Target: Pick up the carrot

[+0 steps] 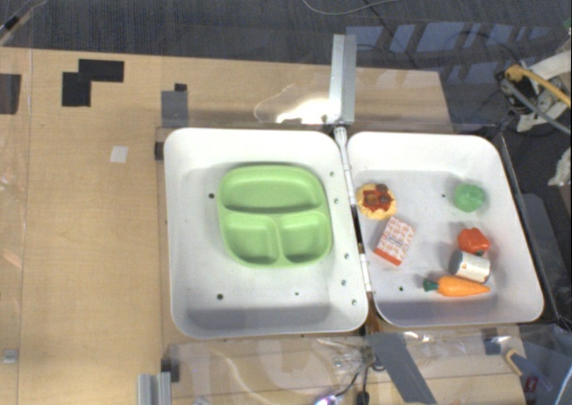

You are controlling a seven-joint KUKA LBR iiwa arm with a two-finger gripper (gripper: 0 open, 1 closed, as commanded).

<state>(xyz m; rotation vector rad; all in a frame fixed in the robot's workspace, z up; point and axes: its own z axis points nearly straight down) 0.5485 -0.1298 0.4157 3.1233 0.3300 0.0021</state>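
Observation:
The carrot (460, 287), orange with a small green top at its left end, lies flat near the front edge of the right bin (420, 305). It touches a white and grey cylinder-shaped toy (471, 265) just behind it.
The right bin also holds a red pepper (474, 240), a green round toy (469, 198), a tart with red berries (376, 201) and a red-and-white packet (394, 241). A green divided tray (273, 215) sits in the left bin (192, 242). A metal post (343, 81) stands behind the bins.

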